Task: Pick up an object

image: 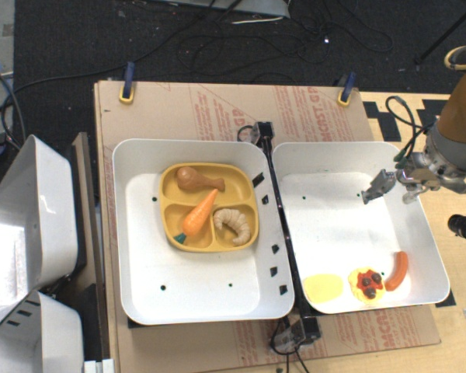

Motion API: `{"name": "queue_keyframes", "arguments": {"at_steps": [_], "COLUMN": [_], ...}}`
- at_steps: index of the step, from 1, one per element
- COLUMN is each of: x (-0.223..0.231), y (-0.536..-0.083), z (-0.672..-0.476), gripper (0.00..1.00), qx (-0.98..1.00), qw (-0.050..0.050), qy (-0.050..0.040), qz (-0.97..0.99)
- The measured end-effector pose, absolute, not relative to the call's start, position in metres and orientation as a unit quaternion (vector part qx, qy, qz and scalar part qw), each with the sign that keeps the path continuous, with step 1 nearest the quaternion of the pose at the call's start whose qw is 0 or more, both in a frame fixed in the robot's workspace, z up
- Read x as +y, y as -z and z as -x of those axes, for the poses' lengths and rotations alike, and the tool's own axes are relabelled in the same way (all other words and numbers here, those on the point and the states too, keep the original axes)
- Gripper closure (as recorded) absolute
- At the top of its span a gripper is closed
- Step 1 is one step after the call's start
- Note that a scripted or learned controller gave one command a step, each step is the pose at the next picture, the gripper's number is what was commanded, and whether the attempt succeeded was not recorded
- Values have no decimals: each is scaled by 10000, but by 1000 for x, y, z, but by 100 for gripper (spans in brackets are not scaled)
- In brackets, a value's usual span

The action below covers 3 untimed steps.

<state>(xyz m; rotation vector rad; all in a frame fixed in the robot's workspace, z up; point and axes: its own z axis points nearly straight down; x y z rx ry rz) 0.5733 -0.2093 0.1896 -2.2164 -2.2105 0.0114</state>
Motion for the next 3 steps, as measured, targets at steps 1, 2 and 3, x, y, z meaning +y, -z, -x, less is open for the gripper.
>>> {"name": "queue_keyframes", "arguments": {"at_steps": [1, 2, 3], "x": [-209, -205, -206], "y": [-197, -153, -91], "z": [-577, -573, -566], "gripper": [0, 0, 0], "qx": [-7075, -7069, -7064], "qw": [0, 16, 21], "qy": [-2, -11, -12], "qz": [7067, 7073, 7078]}}
